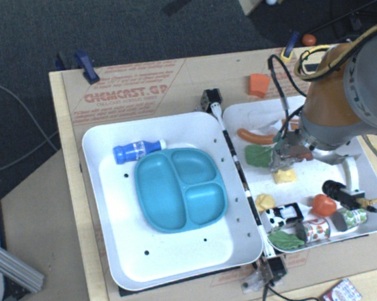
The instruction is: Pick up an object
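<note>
My gripper [281, 157] reaches down into the right bin [252, 114], at its middle. Its tip is right beside a green toy [257, 155] on the left and just above a small yellow piece [285, 176]. An orange-red sausage [254, 135] lies just behind the green toy. Nearer the front of this bin lie a red tomato-like toy [323, 205], a black-and-white cow-patterned piece [280, 216], a small yellow bit [265, 202], a green leaf [285, 239] and a small can [318, 230]. I see nothing lifted off the bin floor.
The left bin [114, 211] holds a blue divided plate [179, 187] and a blue bottle [135, 150] behind it. An orange block [257, 84] sits on the bench behind the right bin. The grey arm [366, 88] covers that bin's right side.
</note>
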### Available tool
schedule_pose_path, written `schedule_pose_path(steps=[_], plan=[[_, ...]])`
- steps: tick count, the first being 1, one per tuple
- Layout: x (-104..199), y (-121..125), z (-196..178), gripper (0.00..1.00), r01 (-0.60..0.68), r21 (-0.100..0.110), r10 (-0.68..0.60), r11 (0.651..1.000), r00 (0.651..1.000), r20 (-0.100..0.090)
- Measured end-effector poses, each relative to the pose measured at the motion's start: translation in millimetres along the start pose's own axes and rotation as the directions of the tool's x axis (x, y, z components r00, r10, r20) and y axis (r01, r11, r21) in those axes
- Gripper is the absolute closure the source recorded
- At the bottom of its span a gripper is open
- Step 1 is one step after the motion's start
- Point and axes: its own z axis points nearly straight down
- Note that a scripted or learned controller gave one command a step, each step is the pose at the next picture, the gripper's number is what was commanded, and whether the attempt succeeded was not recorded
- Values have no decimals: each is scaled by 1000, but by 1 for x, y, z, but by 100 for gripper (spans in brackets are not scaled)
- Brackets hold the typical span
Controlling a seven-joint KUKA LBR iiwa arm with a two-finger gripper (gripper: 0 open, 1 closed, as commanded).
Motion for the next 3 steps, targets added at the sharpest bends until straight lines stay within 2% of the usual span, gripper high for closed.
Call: schedule_pose_path(steps=[1,2,3], plan=[[27,-19,-86,100,0,9,0,1000,1000,0],[27,-20,-85,0,-1,11,1,1000,1000,0],[2,11,-21,0,-2,12,2,1000,1000,0]])
